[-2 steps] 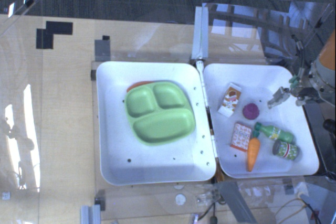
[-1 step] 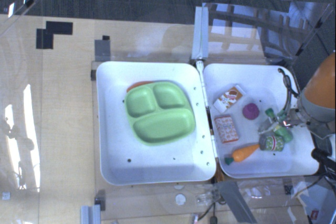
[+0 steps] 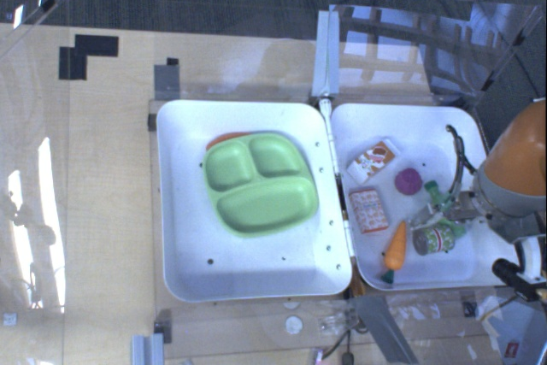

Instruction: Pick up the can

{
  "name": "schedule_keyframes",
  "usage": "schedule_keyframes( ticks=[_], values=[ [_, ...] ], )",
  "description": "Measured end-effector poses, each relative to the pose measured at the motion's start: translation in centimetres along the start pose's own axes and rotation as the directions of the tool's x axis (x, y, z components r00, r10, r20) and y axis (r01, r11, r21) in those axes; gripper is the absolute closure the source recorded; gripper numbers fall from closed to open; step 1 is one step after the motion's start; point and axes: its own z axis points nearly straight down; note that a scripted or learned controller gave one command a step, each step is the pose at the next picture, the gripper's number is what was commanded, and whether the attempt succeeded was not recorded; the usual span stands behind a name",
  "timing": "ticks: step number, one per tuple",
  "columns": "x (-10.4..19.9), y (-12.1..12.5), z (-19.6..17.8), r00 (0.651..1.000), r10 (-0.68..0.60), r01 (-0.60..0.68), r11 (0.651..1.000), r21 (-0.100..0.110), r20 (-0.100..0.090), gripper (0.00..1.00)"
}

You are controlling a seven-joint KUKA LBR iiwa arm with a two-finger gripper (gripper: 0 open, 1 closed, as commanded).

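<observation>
You're looking at the can (image 3: 434,238) lying on its side in the right bin (image 3: 376,126), near the front wall, with the carrot (image 3: 395,246) just to its left. The gripper (image 3: 446,211) is sitting right over the can's upper edge, touching or nearly so; I can't tell whether the fingers are open, closed, or gripping it. The green divided plate (image 3: 260,182) is resting in the left bin (image 3: 184,209).

A grey arm (image 3: 513,205) with a rounded orange band (image 3: 520,151) and a black cable (image 3: 457,151).
</observation>
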Motion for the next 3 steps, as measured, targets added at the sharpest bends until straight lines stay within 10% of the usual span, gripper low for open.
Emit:
schedule_keyframes(
  ticks=[1,2,3],
  values=[
    [0.1,0.4,-1.2,1.0,-0.004,0.004,1.0,-0.007,0.0,1.0],
    [0.1,0.4,-1.2,1.0,-0.004,0.004,1.0,-0.007,0.0,0.0],
    [4.4,-0.4,0.0,0.999,-0.052,0.052,0.999,0.0,-0.001,0.0]
  ],
)
